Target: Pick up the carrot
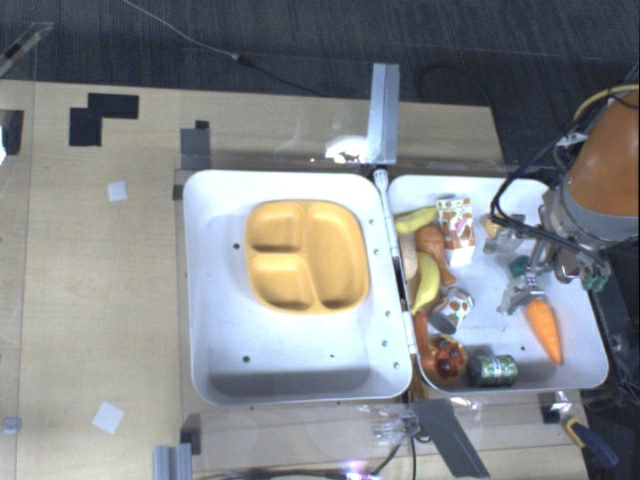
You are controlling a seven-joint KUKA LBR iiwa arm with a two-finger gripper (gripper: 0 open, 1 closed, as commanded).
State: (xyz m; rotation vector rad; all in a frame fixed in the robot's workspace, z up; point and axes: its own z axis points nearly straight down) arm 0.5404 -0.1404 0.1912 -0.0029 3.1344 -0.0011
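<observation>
The carrot (pixel 544 329) lies in the right bin (pixel 590 373), near its right wall and toward the front. Its long axis runs slightly slanted from top-left to bottom-right in the camera view: the thick end sits up near the gripper (pixel 522 293) and the narrow tip points down toward the bin's front right corner.

The gripper hangs just above and left of the carrot's thick end, close to it or touching; whether it is spread or clenched cannot be told here, and the carrot rests on the bin floor.

Along the bin's left side lie two bananas (pixel 425 280), a small printed carton (pixel 455 223), and a green can (pixel 494 370) near the front. The left bin (pixel 205 268) holds a yellow divided plate (pixel 304 254). Both bins sit on the wooden bench (pixel 90 298).
</observation>
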